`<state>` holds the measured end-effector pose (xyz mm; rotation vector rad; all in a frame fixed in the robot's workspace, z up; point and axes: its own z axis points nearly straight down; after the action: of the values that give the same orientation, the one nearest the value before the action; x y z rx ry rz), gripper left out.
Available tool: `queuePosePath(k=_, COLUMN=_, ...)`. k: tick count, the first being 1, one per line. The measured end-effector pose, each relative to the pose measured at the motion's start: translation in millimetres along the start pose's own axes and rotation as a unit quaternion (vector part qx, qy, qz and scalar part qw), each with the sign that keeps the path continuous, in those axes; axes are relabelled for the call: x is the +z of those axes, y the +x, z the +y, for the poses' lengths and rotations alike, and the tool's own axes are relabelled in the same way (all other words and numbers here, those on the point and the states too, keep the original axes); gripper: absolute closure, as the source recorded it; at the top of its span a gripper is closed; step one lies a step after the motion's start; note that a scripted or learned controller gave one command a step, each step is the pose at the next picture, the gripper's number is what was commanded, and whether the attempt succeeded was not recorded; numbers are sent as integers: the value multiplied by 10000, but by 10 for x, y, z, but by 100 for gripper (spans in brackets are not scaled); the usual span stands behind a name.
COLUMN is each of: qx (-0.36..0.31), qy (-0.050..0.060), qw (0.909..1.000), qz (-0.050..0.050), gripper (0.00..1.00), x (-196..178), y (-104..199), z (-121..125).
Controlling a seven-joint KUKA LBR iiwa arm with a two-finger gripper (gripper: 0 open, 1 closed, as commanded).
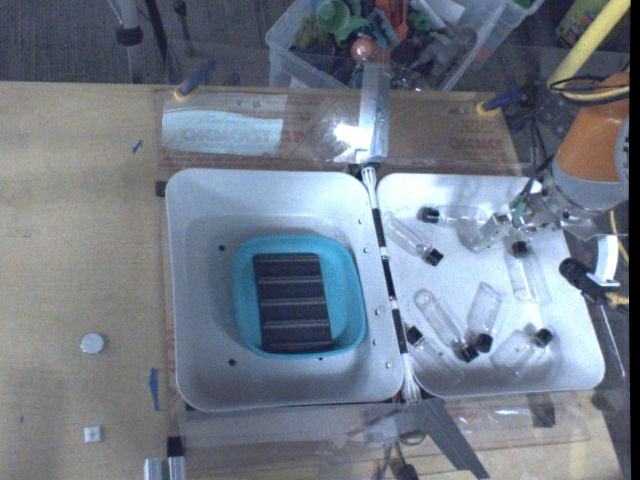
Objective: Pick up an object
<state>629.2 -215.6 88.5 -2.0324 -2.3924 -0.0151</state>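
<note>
Because the little clear bottles are lying loose in the right bin, the gripper is hanging over its back corner, though I cannot tell how its fingers are standing.

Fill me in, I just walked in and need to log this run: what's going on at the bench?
A KUKA arm reaches in over the right bin, which holds several clear plastic vials with black caps. Its end effector hangs low at the bin's upper right, among the vials there; nothing is visibly held. The left bin holds a teal tray with a dark ridged insert, untouched.
</note>
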Motion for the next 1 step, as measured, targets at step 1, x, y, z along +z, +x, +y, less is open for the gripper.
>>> queuePosePath(k=1, qx=-227, qy=17, qw=9997, qz=-39, gripper=0, x=17, y=278, z=22)
